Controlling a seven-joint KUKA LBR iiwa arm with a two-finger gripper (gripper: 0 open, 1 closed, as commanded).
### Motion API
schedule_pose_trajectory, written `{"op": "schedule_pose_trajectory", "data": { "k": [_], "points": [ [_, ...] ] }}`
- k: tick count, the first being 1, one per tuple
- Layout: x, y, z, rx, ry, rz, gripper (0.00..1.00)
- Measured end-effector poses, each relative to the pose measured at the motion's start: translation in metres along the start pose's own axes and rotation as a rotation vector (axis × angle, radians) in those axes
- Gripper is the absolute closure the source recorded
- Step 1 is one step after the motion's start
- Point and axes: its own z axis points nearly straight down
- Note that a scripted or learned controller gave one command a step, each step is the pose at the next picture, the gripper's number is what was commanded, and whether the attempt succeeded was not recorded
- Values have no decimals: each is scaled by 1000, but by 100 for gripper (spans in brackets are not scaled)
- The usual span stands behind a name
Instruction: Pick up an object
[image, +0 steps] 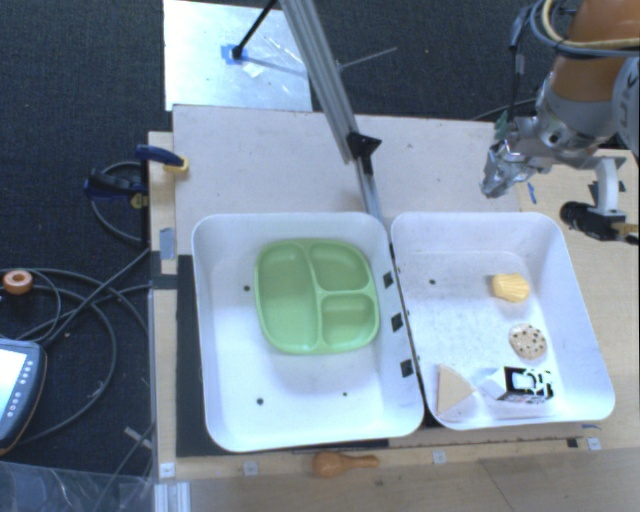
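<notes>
Gripper (500, 178) hovers above right bin (575, 262); jaw state unclear. Yellow item (510, 288) looks light, prob. rigid plastic; grip across its short sides.

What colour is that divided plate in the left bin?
Light green; the divided plate shows plainly in the camera view.

At the upper right of the frame, your arm (590, 60) presents a rounded orange band above a pale grey wrist housing, the casing smooth and glossy. You will note dark cables looping beside the orange section at the frame's top edge, running toward the wrist. Below the housing, the gripper (497, 178) is a compact metallic grey assembly with bright reflective faces; its finer fittings are too small to make out.
</notes>
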Motion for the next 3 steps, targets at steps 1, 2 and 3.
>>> {"op": "schedule_pose_trajectory", "data": {
  "k": [1,2,3],
  "points": [
    [53,-6,-2,7,2,-3,100],
    [95,-8,4,8,2,-2,100],
    [145,-9,27,9,3,-3,100]
  ]
}}
